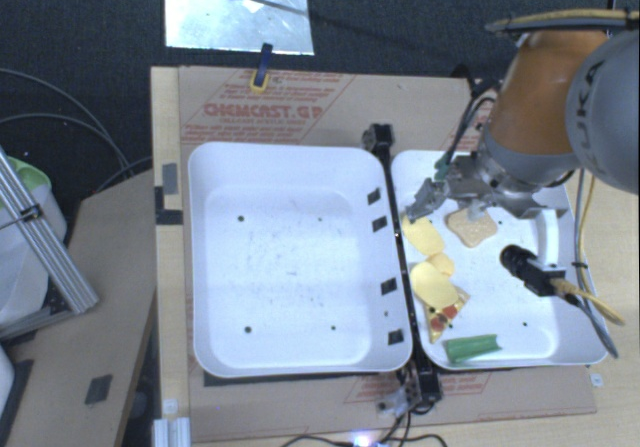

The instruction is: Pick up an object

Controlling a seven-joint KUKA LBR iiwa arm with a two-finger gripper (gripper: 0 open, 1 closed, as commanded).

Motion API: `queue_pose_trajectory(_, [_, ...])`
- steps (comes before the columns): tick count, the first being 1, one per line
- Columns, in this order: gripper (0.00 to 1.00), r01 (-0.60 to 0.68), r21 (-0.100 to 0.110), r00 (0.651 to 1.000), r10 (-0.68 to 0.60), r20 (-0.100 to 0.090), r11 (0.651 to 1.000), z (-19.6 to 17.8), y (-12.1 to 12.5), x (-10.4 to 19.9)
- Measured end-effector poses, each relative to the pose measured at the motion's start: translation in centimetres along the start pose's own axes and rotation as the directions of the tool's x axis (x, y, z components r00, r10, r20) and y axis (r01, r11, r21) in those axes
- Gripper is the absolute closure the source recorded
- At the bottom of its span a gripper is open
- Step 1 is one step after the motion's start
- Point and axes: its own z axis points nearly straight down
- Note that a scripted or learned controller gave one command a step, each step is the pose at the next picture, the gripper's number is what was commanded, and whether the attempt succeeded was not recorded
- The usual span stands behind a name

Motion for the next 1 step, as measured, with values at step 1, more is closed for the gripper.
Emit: queue_pose_trajectory(1, [0.00,-0.006,0.003,1.000,0.006,0.002,1.000,-5.94,-7.06,1.13])
